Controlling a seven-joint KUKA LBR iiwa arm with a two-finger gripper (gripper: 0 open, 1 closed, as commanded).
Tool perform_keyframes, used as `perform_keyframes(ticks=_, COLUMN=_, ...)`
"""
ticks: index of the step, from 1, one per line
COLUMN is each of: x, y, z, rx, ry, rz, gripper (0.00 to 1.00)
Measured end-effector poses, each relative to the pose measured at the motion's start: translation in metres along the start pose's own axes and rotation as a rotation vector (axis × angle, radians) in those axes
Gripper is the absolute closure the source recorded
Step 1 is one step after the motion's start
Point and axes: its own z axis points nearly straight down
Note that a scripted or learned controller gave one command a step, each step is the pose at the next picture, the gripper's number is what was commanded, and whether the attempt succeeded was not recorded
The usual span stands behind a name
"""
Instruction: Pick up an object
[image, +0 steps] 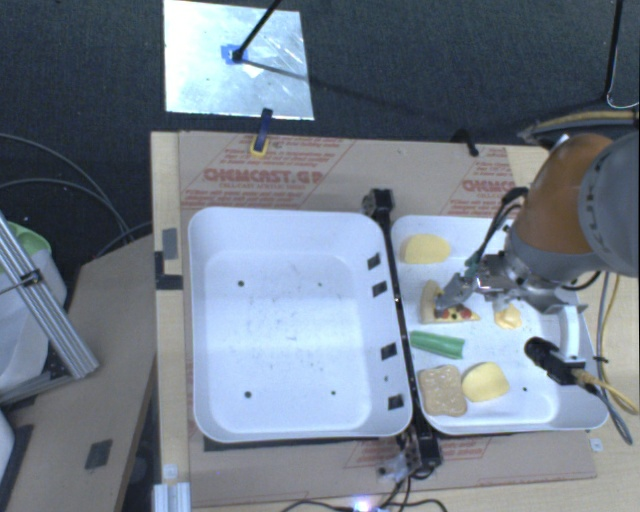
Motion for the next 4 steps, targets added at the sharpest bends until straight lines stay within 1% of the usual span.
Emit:
perform_keyframes(ticks=1, x=-0.030, y=-0.075, z=0.048, rx=0.007, ry=0.004, rz=-0.001, gripper=0.00)
perform_keyframes(ticks=2, x=-0.023, y=0.011, z=0.066, rx=-0.008, ry=0.003, rz=-0.014, gripper=0.00)
perform_keyframes(ticks=3, x=0.014, y=0.086, z=0.064, rx=-0.010, ry=0.004, rz=-0.017, gripper=0.00)
perform_keyframes(ticks=4, x=0.044, y=-0.033, z=-0.040, rx=-0.001, ry=0.006, rz=-0.008, gripper=0.00)
